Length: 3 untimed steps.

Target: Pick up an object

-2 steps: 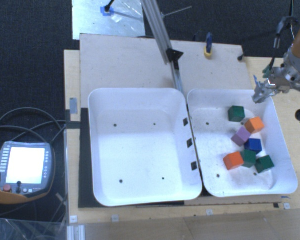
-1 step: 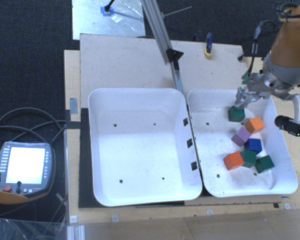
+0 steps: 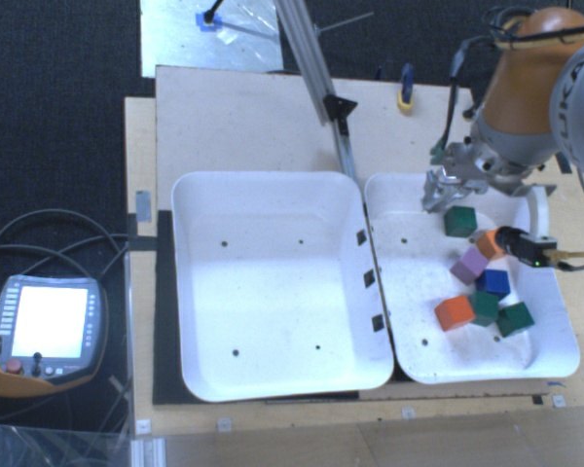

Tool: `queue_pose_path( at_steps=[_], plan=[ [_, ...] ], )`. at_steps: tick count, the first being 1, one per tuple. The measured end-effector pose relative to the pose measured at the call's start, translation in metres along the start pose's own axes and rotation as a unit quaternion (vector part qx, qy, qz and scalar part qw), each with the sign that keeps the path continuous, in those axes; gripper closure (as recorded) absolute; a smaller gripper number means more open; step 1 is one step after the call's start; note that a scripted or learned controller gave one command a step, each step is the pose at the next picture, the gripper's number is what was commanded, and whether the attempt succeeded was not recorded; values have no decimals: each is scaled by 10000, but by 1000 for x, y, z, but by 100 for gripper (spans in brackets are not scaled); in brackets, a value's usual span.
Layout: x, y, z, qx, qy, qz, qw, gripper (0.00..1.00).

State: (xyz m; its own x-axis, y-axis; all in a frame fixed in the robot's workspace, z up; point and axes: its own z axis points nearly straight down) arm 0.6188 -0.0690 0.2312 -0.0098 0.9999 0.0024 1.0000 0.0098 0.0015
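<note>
White plastic bins sat side by side on the worktop (image 3: 243,125); the left bin (image 3: 273,280) lay bare, while the right bin (image 3: 409,348) carried the coloured blocks. A green block (image 3: 459,222) rested apart from the cluster, just under the gripper (image 3: 446,195), probably the chosen target because it had room around it. Whether the fingers were spread or closed could not be told, and nothing was visibly held. An orange block (image 3: 454,311), purple block (image 3: 468,264) and blue block (image 3: 494,282) crowded together nearer the bin's right wall, leaving little clearance there.
</note>
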Motion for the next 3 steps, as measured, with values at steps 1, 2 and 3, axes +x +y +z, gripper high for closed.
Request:
queue_pose_path(
  at_steps=[1, 2, 3],
  plan=[
    [59, -6, -10, -3, 1, -7, 10000, 100],
    [108, -11, -15, -3, 1, -5, 10000, 100],
    [162, -13, -12, 1, 0, -5, 10000, 100]
  ],
)
